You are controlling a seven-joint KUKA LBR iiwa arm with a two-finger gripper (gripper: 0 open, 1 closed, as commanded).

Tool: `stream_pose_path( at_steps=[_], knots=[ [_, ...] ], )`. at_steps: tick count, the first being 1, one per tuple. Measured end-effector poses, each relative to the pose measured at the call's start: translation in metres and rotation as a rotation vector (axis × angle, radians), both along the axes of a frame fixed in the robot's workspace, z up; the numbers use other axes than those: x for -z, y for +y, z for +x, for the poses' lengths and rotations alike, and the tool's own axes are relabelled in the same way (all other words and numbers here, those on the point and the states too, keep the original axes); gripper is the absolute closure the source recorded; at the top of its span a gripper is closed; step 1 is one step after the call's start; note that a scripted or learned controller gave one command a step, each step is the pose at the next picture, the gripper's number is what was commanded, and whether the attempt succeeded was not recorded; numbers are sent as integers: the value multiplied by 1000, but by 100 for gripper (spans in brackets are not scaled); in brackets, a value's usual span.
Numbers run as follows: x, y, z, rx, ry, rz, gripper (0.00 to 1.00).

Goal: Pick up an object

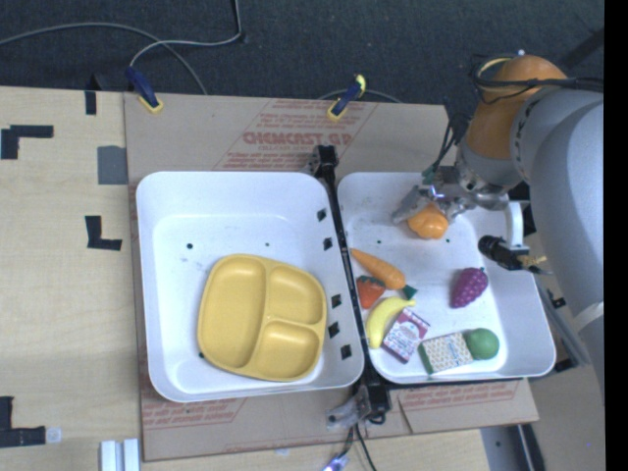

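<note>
Your tool point(428, 210) sits upper right of the frame, clamped on the orange fruit point(429, 225) above the right bin point(520, 361).

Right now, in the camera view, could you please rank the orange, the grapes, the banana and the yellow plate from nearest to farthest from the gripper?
1. Orange, right at the gripper.
2. Grapes, right bin, lower right.
3. Banana, right bin's left side.
4. Yellow plate, left bin.
</note>
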State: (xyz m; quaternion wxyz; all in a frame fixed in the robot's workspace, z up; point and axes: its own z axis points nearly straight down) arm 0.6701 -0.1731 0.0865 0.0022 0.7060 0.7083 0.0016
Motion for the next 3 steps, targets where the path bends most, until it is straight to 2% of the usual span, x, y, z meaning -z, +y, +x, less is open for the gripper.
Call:
stream_pose_path(
  at_steps=[1, 2, 3],
  knots=[
    [-10, -1, 0, -1, 2, -3, 100],
    [-53, 43, -1, 1, 4, 2, 100],
    [-98, 111, -42, 1, 6, 2, 100]
  ],
)
